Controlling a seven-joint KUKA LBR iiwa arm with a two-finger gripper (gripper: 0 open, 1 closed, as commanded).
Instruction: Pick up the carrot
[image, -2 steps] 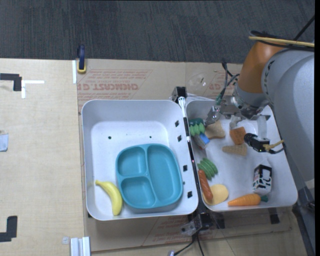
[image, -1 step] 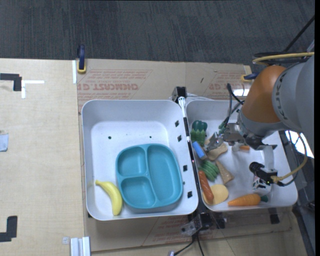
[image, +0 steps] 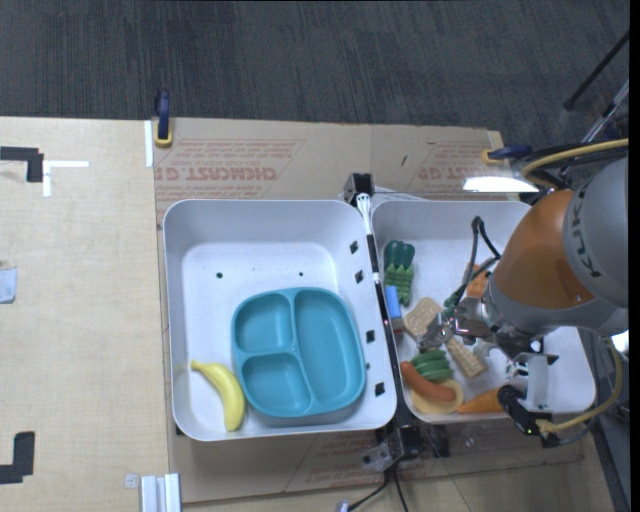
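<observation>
The carrot, an orange tapered piece, lies at the near edge of the right bin, beside a tan bun-like piece. My gripper hangs over the middle of the right bin, above a tan cracker and a wafer. It stands up and to the left of the carrot, apart from it. The grey and orange wrist covers much of the bin's right half. Another small orange bit peeks out at the wrist's left edge.
A green toy, a blue piece, a green pickle and a red-orange piece crowd the right bin's left side. The left bin holds a teal divided plate and a banana.
</observation>
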